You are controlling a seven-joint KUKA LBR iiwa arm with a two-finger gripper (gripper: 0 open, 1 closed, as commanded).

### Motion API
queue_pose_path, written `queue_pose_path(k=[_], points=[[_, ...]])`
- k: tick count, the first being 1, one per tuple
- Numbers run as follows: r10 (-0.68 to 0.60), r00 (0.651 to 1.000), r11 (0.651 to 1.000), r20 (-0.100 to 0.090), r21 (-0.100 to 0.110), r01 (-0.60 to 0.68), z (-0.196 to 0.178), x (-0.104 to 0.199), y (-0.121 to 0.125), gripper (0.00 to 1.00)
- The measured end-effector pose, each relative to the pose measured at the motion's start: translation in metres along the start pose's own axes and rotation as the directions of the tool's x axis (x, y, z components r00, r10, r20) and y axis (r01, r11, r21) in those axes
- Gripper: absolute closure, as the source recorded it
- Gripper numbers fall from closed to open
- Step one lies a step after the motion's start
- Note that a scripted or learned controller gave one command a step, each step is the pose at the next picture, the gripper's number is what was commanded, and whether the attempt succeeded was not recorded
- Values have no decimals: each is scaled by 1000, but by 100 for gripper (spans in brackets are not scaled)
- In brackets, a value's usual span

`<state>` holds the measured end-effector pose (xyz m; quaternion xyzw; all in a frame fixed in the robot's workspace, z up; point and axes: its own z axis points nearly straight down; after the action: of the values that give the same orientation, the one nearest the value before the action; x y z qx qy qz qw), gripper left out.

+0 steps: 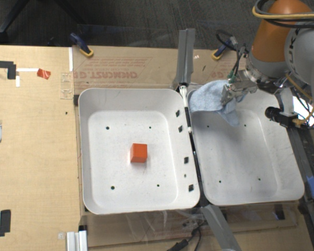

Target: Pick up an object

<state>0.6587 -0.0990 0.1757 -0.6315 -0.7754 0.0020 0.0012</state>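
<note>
Two bins on worktop. Cloth (209, 99) lies crumpled in far-left corner of right bin (251, 166), draped against the rim. Claw (231, 95) sits at the cloth's right edge; open or closed, cannot tell. Risk: fabric slips free on lift, or only a thin fold gets pinched. Cloth's long axis runs roughly left-right, tail trailing toward bin centre. Red block (139, 153) in left bin (94, 140).

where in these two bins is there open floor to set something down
Right bin: its near floor, below the pale blue cloth, is bare. Left bin: bare all round the orange block. Crowded at the right bin's far corner, where the gripper meets the cloth.
</note>
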Motion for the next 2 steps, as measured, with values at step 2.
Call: queue_pose_path(k=[2], points=[[77,997,997,0,7,-77,-17,38,8,100]])
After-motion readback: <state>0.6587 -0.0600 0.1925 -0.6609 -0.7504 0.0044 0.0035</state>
